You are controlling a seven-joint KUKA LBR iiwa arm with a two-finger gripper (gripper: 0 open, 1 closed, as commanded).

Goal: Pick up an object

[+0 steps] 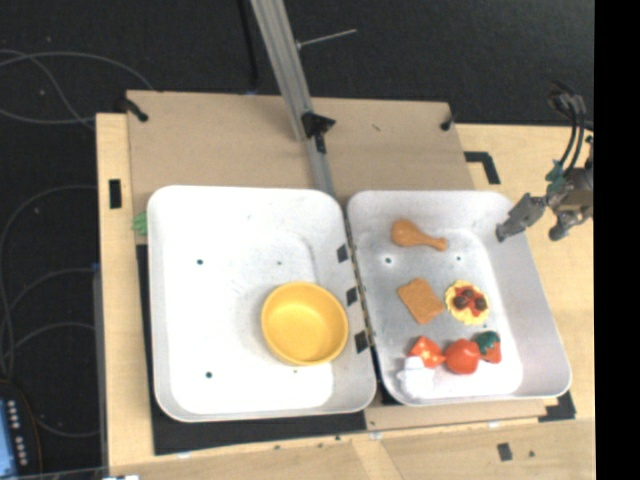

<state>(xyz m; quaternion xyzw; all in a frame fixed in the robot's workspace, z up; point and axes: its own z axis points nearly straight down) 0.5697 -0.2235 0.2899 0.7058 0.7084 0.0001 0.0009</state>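
While it hangs beside the right bin [520,268], the tool [538,218] is spread open, holding nothing.

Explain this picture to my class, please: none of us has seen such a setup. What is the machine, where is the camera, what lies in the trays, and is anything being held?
The single camera sits fixed above a bench and looks down at a slant. At the picture's right edge you see the end of a robot arm, with its gripper poised over the rim of the right bin; nothing is seen between its fingers.

Two shallow white bins lie side by side. The left bin holds a yellow bowl. The right bin holds toy food: a chicken drumstick, a slice of toast, a small tart with red fruit, a tomato, a strawberry, and an orange-red piece too small to name.

A metal bar slants in from the top.
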